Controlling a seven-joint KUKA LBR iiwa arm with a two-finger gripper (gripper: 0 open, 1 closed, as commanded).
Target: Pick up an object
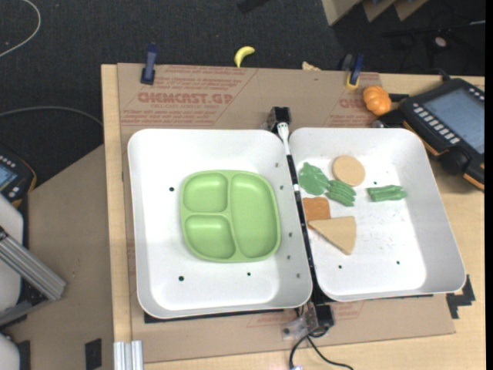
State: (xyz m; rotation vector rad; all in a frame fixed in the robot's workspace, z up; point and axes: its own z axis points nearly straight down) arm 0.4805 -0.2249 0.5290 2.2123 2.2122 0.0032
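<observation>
The right white bin [431, 230] holds the loose items, clustered toward its left wall: a round tan disc [348, 169], a green leafy piece [312, 179] just beside it, and a second green piece [341, 193] below the disc. An orange-brown square [316, 208] touches a tan wedge [337, 233], and a small green strip [386, 193] lies apart to their right. The left white bin [150, 206] bears a green divided plate [229, 215].
</observation>
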